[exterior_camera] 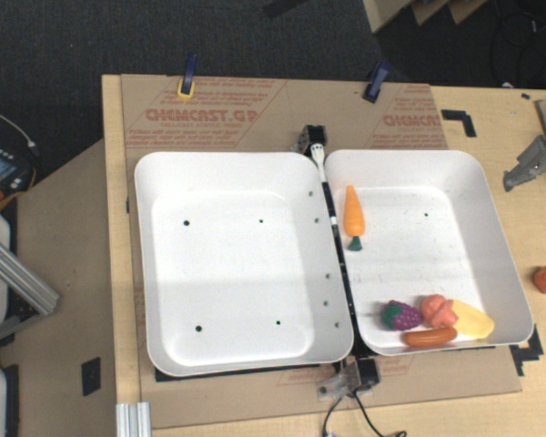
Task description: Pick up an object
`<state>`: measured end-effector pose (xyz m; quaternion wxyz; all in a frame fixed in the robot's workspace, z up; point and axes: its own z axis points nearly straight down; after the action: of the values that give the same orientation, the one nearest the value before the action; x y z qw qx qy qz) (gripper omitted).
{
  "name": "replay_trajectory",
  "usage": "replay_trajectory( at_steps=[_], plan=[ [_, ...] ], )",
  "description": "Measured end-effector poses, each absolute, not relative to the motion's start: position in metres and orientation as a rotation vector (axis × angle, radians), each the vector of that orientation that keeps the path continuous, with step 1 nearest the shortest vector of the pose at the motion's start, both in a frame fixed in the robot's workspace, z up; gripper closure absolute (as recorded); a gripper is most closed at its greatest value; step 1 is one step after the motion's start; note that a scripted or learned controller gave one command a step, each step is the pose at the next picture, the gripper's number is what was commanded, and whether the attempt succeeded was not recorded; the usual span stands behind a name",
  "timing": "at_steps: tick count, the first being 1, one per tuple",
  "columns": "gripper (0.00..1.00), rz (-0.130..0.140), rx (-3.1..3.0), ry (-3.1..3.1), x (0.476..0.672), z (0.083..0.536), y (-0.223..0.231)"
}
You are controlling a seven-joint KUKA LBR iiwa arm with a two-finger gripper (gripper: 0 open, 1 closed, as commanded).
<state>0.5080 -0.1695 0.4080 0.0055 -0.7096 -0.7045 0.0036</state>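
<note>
Objects available for picking: all lie in the right bin (491,209). A carrot (353,209), orange with a small green top, lies lengthwise against the bin's left wall, green end toward the near side, well apart from the rest. In the near right corner a cluster of four toys: purple grapes (401,316) with a green tip; a pink-orange lumpy piece (439,309) just right of them; a yellow wedge-like piece (473,320) further right, against the corner; and a red-orange sausage (429,338) lying crosswise in front, touching or nearly touching the others. The cluster is tightly packed, the items crowding one another, and the bin's near wall runs close behind the sausage. The carrot has open floor on its right side only.

Left bin (155,244): white floor with four small dark dots. Both bins sit edge to edge on a cardboard sheet (255,107) printed with red lettering, held by two blue clamps (189,78) at the far edge. A black fitting (312,139) sits at the far end of the seam between the bins, and another with cable at the near end.

Hand (528,164): a grey part shows at the right edge, over the desk (537,244) beyond the right bin, apart from every toy. Whether it is released or clenched cannot be told; nothing is seen in it. A small red-orange item (544,279) lies on the desk right of the bin.
</note>
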Motion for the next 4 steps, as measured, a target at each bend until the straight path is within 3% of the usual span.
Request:
replay_trajectory(
  at_steps=[1, 2, 3, 4],
  plan=[
    [0.0, -0.016, -2.228, -2.237, 0.478, 0.544, -0.128],
    [0.0, 0.005, -2.22, -2.215, 0.479, 0.423, -0.134],
    [0.0, -0.015, -2.226, -2.236, 0.48, 0.542, -0.098],
    [0.0, 0.012, -2.215, -2.213, 0.479, 0.412, -0.092]
  ],
)
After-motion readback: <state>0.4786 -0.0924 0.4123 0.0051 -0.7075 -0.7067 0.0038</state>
